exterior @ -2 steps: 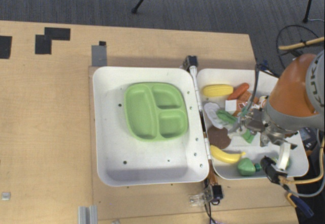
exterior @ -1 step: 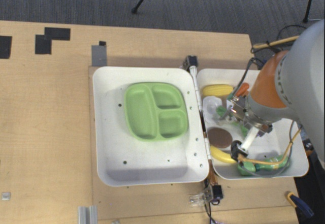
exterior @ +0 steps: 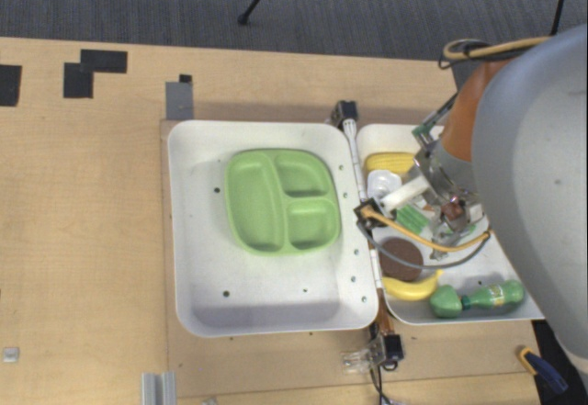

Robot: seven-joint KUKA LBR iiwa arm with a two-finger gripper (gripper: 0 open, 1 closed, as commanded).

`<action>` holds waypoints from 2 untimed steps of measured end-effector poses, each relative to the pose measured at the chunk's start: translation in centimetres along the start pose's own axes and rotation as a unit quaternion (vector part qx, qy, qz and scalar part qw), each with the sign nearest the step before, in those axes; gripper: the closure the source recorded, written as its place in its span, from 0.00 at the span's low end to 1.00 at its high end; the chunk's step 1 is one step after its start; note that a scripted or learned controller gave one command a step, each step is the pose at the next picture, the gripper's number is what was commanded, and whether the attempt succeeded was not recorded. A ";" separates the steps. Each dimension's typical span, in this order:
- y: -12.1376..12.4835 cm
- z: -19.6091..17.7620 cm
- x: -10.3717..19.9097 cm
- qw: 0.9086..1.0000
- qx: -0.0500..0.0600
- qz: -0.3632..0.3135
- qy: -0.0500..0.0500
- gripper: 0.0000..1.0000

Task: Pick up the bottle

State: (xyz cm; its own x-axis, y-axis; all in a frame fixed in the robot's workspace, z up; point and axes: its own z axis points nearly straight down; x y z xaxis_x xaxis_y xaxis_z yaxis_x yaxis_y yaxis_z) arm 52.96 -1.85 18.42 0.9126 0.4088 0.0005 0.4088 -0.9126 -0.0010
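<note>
The bottle point(exterior: 480, 298) is green with a yellow label. It lies on its side along the front edge of the right bin point(exterior: 459, 318), its rounded end pointing left. My gripper point(exterior: 448, 210) hangs over the middle of that bin, up and to the left of the bottle and apart from it. The grey arm with its orange band covers the bin's right side. Nothing can be seen held in the gripper.
The right bin also holds a yellow item point(exterior: 390, 161), a white cup point(exterior: 381, 183), a green piece point(exterior: 413, 220), a brown round thing point(exterior: 401, 254) and a banana point(exterior: 410, 287) just left of the bottle. A green divided plate point(exterior: 280, 199) lies in the left bin point(exterior: 197, 210).
</note>
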 end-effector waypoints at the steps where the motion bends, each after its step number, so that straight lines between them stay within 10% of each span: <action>1: -2.9 0.0 -2.3 1.000 0.001 -0.025 -0.001 0.00; 2: -2.9 -1.0 -2.2 1.000 0.001 -0.028 0.000 1.00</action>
State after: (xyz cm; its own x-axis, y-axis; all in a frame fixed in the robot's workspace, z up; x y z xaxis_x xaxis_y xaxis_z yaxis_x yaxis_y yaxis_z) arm 49.76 -0.09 19.39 0.8879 0.4600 -0.0002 0.4600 -0.8879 -0.0034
